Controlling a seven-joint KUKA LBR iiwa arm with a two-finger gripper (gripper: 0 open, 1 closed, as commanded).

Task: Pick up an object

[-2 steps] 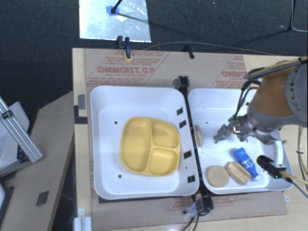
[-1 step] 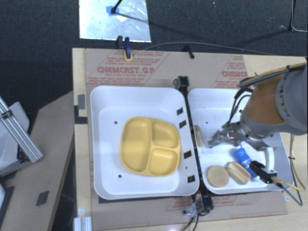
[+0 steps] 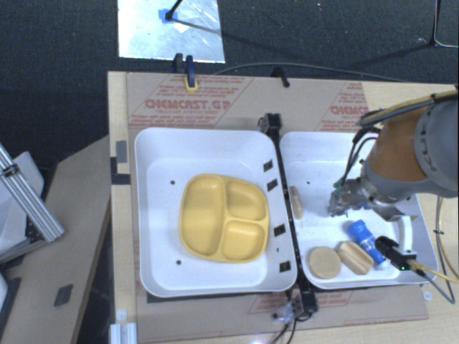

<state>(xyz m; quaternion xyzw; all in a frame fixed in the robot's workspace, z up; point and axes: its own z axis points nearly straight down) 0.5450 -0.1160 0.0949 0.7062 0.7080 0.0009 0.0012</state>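
We hover our gripper [image 3: 341, 201] low in the right bin [image 3: 315, 153], grip state we cannot tell, nothing visibly held, approaching; next we must descend onto the blue bottle [image 3: 364, 239] nearby.

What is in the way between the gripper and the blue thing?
Nothing visible. The gripper sits just up and left of the blue thing in the right bin, with bare white floor between them.

Yellow divided plate [image 3: 223, 218]; white bins [image 3: 159, 192]; blue bottle [image 3: 363, 239]; tan round disc [image 3: 324, 261]; red-lettered cardboard [image 3: 215, 99]
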